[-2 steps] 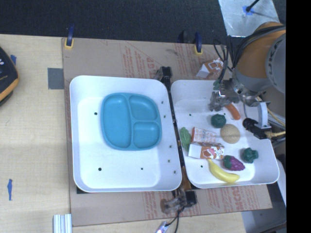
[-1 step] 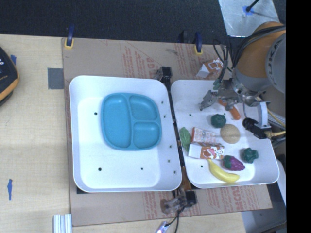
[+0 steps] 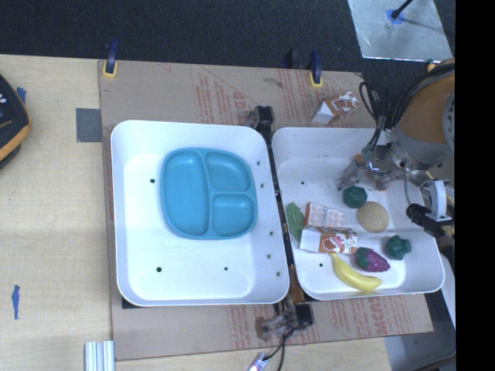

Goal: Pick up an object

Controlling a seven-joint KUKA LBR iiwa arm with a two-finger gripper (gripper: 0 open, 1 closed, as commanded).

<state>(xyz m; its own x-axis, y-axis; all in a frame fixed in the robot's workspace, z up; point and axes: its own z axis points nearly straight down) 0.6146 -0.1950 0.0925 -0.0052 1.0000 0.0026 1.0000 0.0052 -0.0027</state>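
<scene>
Right now my gripper [image 3: 362, 170] hangs spread and holding nothing just above the dark green object [image 3: 355, 197] at the far side of the right bin [image 3: 309, 149], so I should drop straight, straddle it squarely, then clench.

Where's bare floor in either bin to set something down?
Left bin: open floor around the blue divided plate, widest along the near edge. Right bin: bare far-left corner, behind the cartons. Crowded from the gripper down to the banana.
</scene>
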